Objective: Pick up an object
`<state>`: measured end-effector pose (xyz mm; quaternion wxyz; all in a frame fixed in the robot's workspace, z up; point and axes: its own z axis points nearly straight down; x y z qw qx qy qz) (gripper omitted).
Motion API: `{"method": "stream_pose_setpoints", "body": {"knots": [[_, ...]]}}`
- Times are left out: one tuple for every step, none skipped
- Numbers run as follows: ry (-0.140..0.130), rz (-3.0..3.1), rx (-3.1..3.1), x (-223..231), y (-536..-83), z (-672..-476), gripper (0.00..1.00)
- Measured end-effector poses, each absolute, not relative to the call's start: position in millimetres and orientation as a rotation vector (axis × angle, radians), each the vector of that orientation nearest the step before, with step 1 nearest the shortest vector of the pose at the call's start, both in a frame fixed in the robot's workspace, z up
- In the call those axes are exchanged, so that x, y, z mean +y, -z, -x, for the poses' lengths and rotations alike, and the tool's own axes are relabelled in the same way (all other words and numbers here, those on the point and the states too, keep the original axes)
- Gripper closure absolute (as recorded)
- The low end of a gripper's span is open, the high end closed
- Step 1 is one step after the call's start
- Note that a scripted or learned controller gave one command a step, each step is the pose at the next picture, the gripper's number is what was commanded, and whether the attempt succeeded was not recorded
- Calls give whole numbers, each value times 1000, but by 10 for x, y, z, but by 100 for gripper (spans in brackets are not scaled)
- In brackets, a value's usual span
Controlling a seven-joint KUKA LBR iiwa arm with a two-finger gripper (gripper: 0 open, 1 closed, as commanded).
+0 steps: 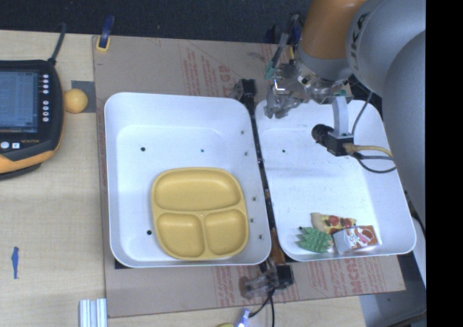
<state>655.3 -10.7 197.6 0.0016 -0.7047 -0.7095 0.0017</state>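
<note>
Nothing has been lifted yet: the gripper (278, 101) hangs at the far left corner of the right bin (383, 173), and whether it is open or closed cannot be told from this slanted overhead view (the wrist hardware hides it). No object is visible between its tips. The pickable items sit well apart from it, huddled in the near corner of the same bin: a green leafy toy (312, 239), a pizza-slice toy (332, 222) and a small red-and-white packet (357, 238), touching or nearly touching one another. The left bin (123, 173) carries a yellow divided tray (199, 211), lying flat. Judging by this layout, the reach, the descent and the grasp are all left to do.
</note>
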Motion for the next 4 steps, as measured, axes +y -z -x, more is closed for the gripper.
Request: {"method": "stream_pose_setpoints", "body": {"knots": [[-3, 2218, -2222, -596, -2551, -6036, 100], [-4, 2218, -2223, -914, -2249, -6561, 100], [-5, 2213, -2226, -315, -1915, -6561, 100], [-3, 2217, -2222, -662, -2528, -6047, 100]]}}
